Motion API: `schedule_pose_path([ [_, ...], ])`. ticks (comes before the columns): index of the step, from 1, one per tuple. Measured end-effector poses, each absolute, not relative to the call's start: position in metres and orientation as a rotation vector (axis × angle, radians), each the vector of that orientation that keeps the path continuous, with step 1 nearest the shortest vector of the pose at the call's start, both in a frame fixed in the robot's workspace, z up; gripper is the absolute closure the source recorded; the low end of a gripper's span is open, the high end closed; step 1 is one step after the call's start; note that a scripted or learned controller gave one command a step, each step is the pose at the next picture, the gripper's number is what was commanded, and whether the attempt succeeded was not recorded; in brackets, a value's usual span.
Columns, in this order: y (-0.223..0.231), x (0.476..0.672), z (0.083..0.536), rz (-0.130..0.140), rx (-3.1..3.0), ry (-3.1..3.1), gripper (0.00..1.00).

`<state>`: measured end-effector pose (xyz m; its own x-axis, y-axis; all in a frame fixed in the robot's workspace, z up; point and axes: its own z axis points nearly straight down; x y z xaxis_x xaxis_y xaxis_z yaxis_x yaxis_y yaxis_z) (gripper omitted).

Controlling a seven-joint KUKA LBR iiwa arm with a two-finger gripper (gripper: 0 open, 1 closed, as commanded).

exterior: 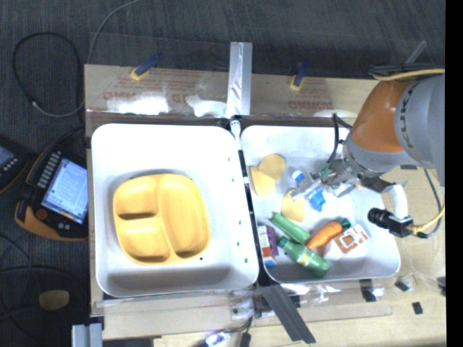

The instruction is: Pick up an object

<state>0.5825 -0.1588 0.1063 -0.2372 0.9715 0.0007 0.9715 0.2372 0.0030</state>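
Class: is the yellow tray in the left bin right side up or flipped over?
Flipped over: the yellow tray shows three raised humps, not hollows.

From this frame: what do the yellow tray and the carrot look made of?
Yellow tray: likely moulded plastic, with a smooth, slightly glossy surface, rounded compartment walls and uniform colour. Carrot: probably a plastic or rubber toy, given its flat, even orange and smooth skin; too small to tell which.

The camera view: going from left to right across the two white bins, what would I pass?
Yellow divided tray in the left bin → divider between the bins → pale yellow pieces → green bottle → orange carrot → red and white packet near the right bin's far side.
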Motion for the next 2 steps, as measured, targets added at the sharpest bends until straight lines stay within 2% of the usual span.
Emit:
schedule_pose_path([
  [1,-0.158,0.582,0.113,0.001,1.941,2.474,1.00],
  [2,-0.079,0.624,0.260,-0.006,2.111,2.325,1.00],
])
